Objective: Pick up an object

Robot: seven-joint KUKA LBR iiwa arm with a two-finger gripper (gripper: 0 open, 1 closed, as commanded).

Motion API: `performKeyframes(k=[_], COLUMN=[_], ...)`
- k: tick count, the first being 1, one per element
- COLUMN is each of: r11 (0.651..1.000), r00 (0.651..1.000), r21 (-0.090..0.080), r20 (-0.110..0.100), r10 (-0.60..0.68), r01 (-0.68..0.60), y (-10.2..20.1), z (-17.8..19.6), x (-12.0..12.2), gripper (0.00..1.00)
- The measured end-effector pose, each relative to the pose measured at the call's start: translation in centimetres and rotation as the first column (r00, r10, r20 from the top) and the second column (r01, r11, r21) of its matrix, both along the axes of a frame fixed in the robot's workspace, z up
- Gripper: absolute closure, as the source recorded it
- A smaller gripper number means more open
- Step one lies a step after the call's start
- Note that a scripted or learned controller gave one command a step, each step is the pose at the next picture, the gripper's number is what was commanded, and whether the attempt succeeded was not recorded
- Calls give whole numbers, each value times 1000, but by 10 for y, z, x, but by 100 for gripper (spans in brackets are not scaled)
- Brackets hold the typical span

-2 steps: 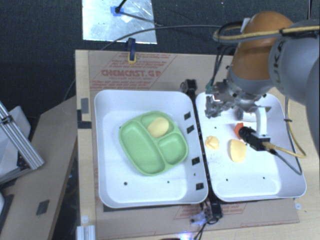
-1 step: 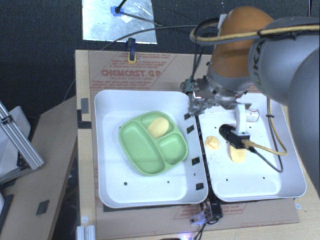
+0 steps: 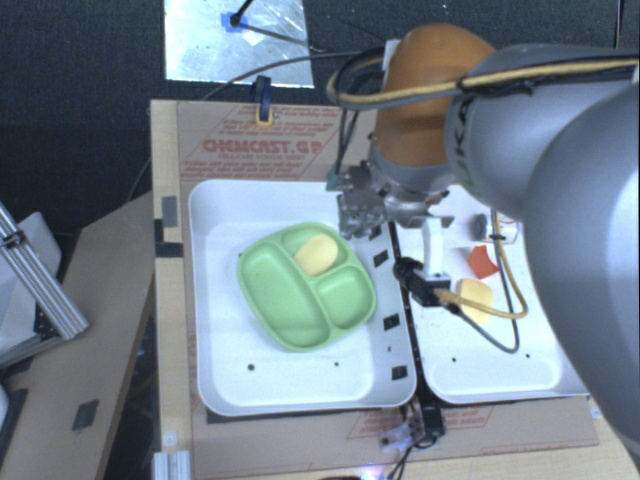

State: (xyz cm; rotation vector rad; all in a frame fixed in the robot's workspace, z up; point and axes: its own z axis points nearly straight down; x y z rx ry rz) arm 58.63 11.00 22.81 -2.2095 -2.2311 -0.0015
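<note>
Green tray (image 3: 300,303) crowds left bin (image 3: 215,268); arm (image 3: 540,138) overhangs right bin (image 3: 500,373).

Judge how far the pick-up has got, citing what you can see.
Done: the arm has brought the gripper low over the left bin, beside the green plate. In hand: nothing visibly held. Left: grasping and lifting something; the yellow piece lies in the plate, and the red piece in the right bin.

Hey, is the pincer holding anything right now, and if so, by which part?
It cannot be told. The pincer hangs over the green divided tray, near the yellow object.
</note>
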Motion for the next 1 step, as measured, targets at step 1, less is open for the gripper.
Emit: performKeyframes(k=[1], r11=[1000], r00=[1000], r21=[-1], r20=[1], r10=[-5], r01=[5], y=[-3], z=[1], x=[1], gripper=[0])
